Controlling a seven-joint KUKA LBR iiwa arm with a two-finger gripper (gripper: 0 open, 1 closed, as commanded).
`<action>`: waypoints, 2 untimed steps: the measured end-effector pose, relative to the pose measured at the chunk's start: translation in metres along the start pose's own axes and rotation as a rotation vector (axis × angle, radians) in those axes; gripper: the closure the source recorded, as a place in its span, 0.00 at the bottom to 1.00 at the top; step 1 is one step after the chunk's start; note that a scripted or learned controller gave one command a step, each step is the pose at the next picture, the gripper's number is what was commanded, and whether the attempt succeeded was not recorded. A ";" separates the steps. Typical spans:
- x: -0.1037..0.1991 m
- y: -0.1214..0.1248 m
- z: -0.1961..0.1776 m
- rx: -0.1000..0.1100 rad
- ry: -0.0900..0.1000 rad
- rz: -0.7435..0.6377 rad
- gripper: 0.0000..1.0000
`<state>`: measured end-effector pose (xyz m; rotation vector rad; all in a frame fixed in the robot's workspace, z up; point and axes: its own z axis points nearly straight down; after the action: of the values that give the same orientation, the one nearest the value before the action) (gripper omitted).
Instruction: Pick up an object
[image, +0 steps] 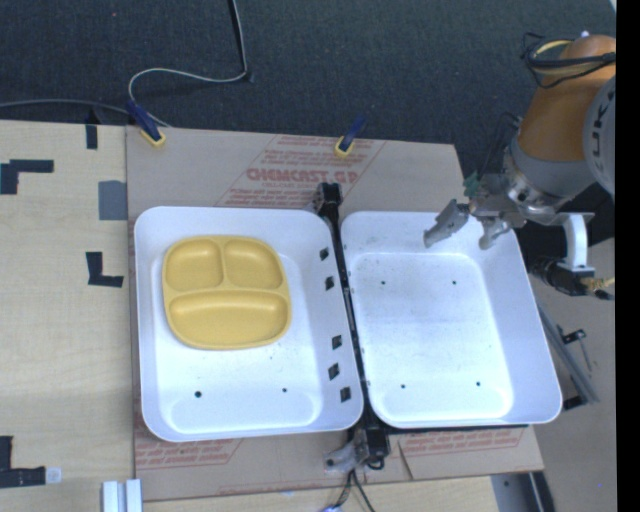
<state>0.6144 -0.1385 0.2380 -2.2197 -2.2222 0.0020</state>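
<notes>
Two white bins (330, 400) sit on cardboard (280, 175) over dark carpet (400, 60); the gripper (467, 231) jaws spread wide, holding nothing.

The arm (575, 110) is a rounded grey body with a broad orange band; black cables loop near its top. Its gripper (468, 231) looks like dull grey metal, details blurred.

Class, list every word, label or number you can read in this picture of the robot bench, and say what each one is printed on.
"CHEMCAST GP" (roughly; the red letters are blurred): printed on the brown cardboard sheet behind the two white bins.
Smaller red print beneath that line on the same sheet: too blurred to read.
Red print along the cardboard's front edge: too small to read.
Dark lettering on the arm's grey casing: cut off, not readable.
</notes>
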 end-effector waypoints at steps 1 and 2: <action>0.049 -0.059 0.055 0.002 0.001 -0.001 0.00; 0.166 -0.081 0.054 0.000 0.002 -0.003 0.00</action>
<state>0.5328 0.0271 0.1839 -2.2154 -2.2242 0.0003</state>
